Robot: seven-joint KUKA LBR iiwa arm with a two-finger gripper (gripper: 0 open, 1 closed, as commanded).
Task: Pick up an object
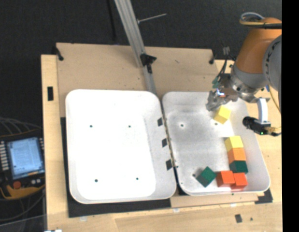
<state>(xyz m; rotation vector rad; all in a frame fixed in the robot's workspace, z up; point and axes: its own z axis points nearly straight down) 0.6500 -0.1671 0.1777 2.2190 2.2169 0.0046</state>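
Nearest the camera, along the right bin's [185,187] front edge, lies a cluster of small blocks: a dark green block [205,176] turned at an angle, two orange-red blocks [232,179] touching side by side, and behind them a column running away up the bin's right side — a green block [239,166], an orange block [237,154] and a yellow block [234,142], each touching the next. The left bin [113,144] sits just beside, sharing the hinged middle edge.

Farther back, apart from the column, a lone yellow cube [222,114] lies tilted near the right bin's far right part. It looks the likeliest thing to pick: small, stiff, light, with flat faces that should not crush or slide much under a pinch. Because it is turned at a slant, the hold should go across two opposite flat faces, not the corners, or it may twist out.

The gripper [217,99] hangs just beyond and above that cube, close to it, perhaps touching its upper edge — the slant of the view makes this hard to judge. Whether the fingers are spread or pressed together I cannot tell; they blur into a dark, small cluster. Nothing is visibly between them.

The arm [253,57] comes in from the right, its orange band high and the grey wrist bent down and leftward toward the bin. The bench [106,66] stretches behind.
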